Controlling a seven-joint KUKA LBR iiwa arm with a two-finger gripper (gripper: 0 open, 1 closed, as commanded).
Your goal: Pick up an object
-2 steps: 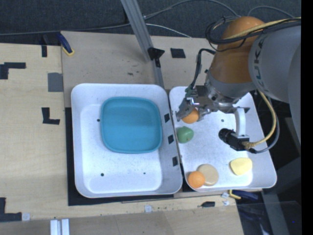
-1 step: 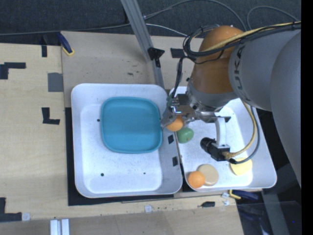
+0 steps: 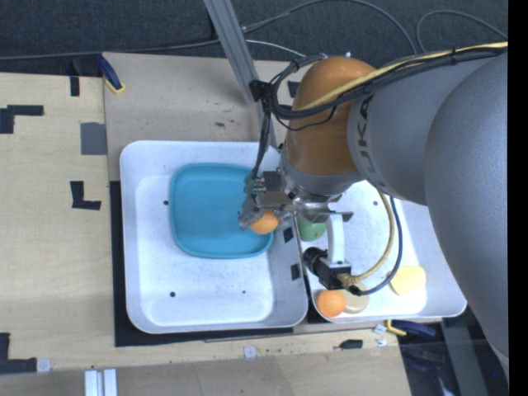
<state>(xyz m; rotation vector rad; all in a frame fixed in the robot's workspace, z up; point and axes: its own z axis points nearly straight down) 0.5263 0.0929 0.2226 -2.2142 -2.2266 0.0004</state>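
Observation:
My gripper [image 3: 262, 218] hangs over the right edge of the left bin [image 3: 148, 304], just past the rim of a blue plate [image 3: 210, 209]. A small orange round object [image 3: 266, 223] sits between its fingers, partly hidden by the metal finger parts. The grey arm and its orange band cover much of the right bin [image 3: 445, 304]. In that bin lie an orange ball [image 3: 330, 304], a beige piece [image 3: 356, 303], a pale yellow object [image 3: 408, 280] and a green object [image 3: 313, 228], half hidden under the wrist.
The blue plate lies in the upper middle of the left bin, with bare white floor in front of it and to its left. A grey metal pole [image 3: 231, 35] slants down from the top. Cables loop around the wrist.

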